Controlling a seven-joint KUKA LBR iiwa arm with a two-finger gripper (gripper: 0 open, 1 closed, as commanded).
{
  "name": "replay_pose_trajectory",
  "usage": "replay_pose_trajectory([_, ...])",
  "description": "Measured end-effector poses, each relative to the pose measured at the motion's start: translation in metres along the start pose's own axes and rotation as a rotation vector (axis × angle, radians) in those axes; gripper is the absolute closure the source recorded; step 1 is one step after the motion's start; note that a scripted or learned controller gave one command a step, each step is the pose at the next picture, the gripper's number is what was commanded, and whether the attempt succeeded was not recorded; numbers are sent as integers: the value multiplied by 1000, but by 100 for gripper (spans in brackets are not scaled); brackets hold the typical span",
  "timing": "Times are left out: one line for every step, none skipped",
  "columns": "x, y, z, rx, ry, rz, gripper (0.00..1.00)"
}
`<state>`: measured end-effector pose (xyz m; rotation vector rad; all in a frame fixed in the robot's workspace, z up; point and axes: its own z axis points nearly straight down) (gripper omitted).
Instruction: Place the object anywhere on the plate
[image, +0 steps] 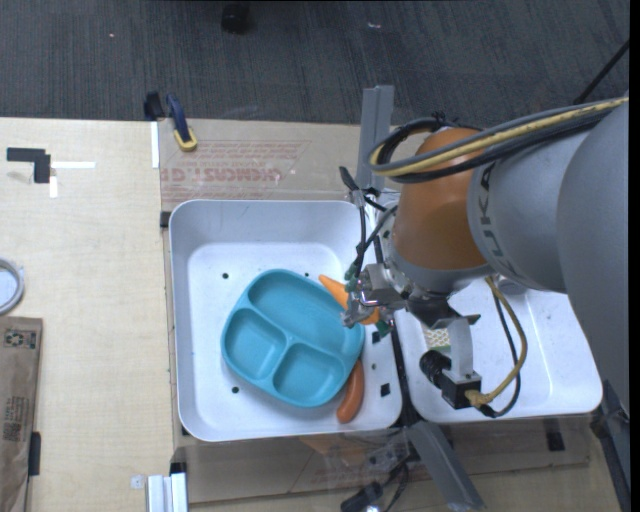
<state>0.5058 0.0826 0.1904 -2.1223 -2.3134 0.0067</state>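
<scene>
Hanging over the right rim of the left bin (200, 330), the jaws (362, 300) sit low at the centre of the frame, but I cannot tell how wide they are. 1 orange carrot (333, 289) lies just beside them to the left, touching the blue plate (290, 340); its long axis runs diagonally. Another orange piece (349, 392) lies below, against the plate's lower right edge.

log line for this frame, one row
pincer low at right rim of blue plate, left bin | carrot beside pincer, grasp unclear | sausage off plate, bin floor
</scene>
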Motion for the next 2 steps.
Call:
replay_pose_trajectory([0,0,0,0,0,1,0])
replay_pose_trajectory([-2,17,-120,-2,-2,186,0])
